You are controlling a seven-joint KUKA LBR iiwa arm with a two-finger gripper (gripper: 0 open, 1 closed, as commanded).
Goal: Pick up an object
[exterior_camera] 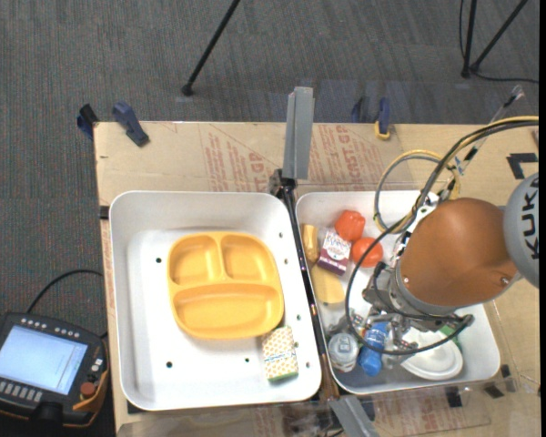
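Nearest my camera, in the left bin (127, 244), I see a small patterned sponge (279, 353) lying just off the near corner of a yellow divided plate (225, 283) that takes up the middle of that bin. None of that is being reached for.

In the right bin (488, 358), the near end holds a blue bottle (372, 350), a small clear cup (342, 350) just beside it, and a white dish (437, 362) towards the right wall. The gripper (393, 328) is down among these, right over the blue bottle, but the orange band of the arm (455, 255) and a tangle of cables cover it from above. I cannot tell how the hand stands or whether anything is in it.

Further back in that bin lie a pale yellow block (327, 284), a purple packet (333, 251), two orange-red balls (350, 225), one behind the other, and a thin yellow stick (308, 240) by the dividing wall.

My judgement: the reach into the bin is made, and the bottle looks the likeliest target. Nothing is visibly lifted off the bin floor, so the grasp and the lift remain to be confirmed.
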